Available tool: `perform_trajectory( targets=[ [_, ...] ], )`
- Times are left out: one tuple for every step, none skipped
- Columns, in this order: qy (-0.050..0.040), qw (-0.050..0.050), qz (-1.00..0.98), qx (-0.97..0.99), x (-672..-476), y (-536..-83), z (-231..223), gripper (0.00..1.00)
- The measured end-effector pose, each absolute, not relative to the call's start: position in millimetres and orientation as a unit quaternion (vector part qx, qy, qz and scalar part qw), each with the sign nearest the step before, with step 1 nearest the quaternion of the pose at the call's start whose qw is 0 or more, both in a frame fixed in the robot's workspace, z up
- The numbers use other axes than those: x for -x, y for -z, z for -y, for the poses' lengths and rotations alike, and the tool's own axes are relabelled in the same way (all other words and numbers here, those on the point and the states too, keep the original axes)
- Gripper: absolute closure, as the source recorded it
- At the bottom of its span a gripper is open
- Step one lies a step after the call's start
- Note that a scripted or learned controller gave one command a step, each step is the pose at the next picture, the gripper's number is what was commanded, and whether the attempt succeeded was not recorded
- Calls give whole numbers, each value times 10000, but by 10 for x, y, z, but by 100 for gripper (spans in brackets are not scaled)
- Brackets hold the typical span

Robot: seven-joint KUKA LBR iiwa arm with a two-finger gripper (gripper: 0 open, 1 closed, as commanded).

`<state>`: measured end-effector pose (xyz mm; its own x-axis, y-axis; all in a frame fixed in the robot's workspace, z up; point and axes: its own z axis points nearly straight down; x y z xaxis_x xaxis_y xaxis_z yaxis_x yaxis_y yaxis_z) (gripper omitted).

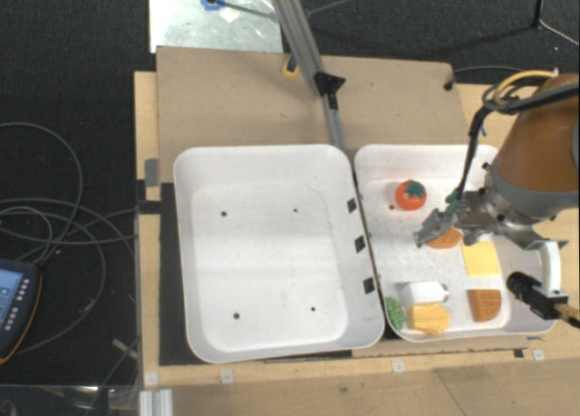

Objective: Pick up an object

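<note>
My gripper (438,227) hangs over the middle of the right bin (381,165), reaching in from the right. Directly under its tip lies a flat orange round piece (445,242), partly covered by the gripper. A red tomato with a green top (410,194) sits just up and left of the gripper. A yellow slab (481,258) lies to the gripper's lower right, beside the wrist. Along the bin's front edge rest a brown waffle-like square (485,304), a white block (424,292), a yellow chunk (430,318) and a green leafy piece (394,312).
The left bin (186,224) adjoins the right one along a shared wall with black clips (360,243). A grey pole (304,33) slants across the back of the bench. Cables run from the arm's orange band (541,138).
</note>
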<state>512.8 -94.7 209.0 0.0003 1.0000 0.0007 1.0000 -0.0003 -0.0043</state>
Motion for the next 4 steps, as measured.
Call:
perform_trajectory(
  targets=[
    [-10,19,7071,7071,-5069,-1655,951,0],
    [-16,28,7071,7071,-4985,-1058,963,0],
    [10,-9,7069,7073,-5012,-1196,969,100],
    [24,-34,7088,7054,-5022,-1835,990,100]
  ],
)
